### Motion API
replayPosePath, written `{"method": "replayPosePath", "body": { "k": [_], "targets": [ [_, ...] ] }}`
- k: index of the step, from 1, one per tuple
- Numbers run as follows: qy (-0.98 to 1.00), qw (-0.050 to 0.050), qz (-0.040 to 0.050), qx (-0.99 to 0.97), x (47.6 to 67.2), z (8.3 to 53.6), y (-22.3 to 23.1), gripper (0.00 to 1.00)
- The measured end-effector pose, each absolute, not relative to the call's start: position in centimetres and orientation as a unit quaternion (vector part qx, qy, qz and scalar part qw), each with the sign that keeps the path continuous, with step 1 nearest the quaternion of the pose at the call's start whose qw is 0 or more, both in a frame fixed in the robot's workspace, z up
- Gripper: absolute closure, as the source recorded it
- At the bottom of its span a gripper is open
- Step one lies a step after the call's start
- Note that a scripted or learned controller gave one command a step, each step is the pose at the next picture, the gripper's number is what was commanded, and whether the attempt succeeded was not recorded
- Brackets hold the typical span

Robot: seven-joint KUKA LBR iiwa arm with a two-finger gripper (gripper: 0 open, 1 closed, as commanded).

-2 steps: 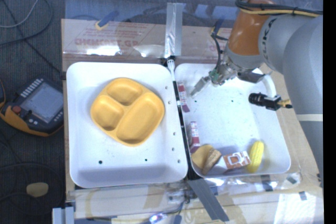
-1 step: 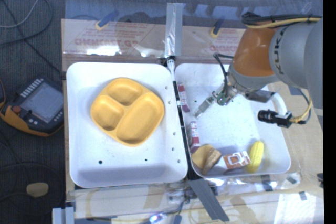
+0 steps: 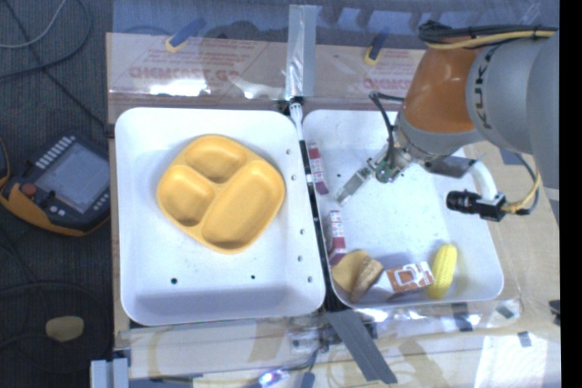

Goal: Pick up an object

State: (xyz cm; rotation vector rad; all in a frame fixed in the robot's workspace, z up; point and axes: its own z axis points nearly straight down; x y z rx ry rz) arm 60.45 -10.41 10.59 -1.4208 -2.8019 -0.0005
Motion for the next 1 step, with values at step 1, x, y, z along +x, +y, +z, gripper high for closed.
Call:
{"method": "replayPosePath", "body": {
  "k": [1],
  "targets": [
    [-0.894, -0.001, -0.0004, -0.449, 63.26, 12.15, -17.0, 0.0]
  ]
}}
